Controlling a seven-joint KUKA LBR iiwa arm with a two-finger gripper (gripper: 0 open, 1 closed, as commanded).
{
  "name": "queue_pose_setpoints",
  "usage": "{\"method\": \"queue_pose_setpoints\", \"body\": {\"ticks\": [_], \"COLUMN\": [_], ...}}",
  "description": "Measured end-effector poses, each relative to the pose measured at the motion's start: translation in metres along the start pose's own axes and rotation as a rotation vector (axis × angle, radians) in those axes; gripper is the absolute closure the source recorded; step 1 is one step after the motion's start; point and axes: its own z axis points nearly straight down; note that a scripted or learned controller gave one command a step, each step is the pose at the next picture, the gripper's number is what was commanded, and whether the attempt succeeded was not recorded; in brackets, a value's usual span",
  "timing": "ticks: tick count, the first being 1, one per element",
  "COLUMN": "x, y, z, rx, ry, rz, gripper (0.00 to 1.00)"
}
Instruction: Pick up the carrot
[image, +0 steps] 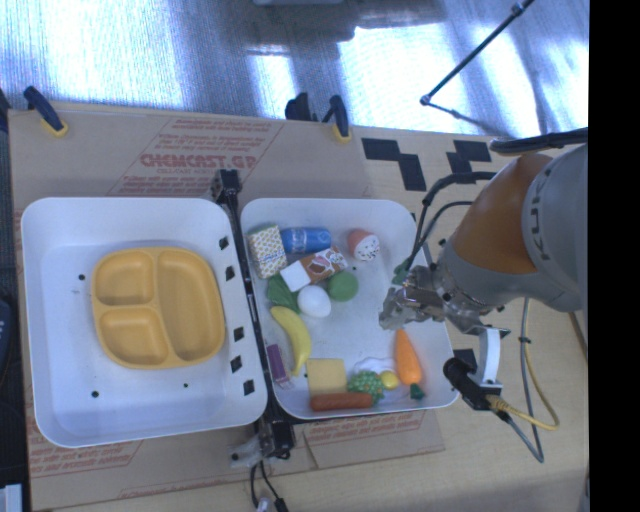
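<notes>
I'm hovering the jaws above the carrot in the right bin; I cannot tell their state. It's looking light, stiff and slick, so I'm favouring its thick orange middle

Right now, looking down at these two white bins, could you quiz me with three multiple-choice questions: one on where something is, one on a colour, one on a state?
1. Where does the carrot lie?
A. on the yellow tray
B. in the right bin, near its right wall
C. on the cardboard

2. What colour is the divided tray?
A. yellow
B. blue
C. red

3. What is the carrot's state?
A. lifted
B. lying in the bin
C. standing on the tray

Answers: 1 B, it lies beside the right bin wall; 2 A, plainly yellow; 3 B, it rests on the floor, just below the gripper.
</notes>
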Motion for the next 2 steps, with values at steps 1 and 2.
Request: {"method": "queue_pose_setpoints", "body": {"ticks": [1, 2], "x": [-0.025, 0.004], "y": [0.002, -0.004], "z": [0.08, -0.034], "rx": [0.003, -0.002], "ry": [0.002, 0.0], "rz": [-0.256, -0.178], "gripper": [1.0, 1.0]}}
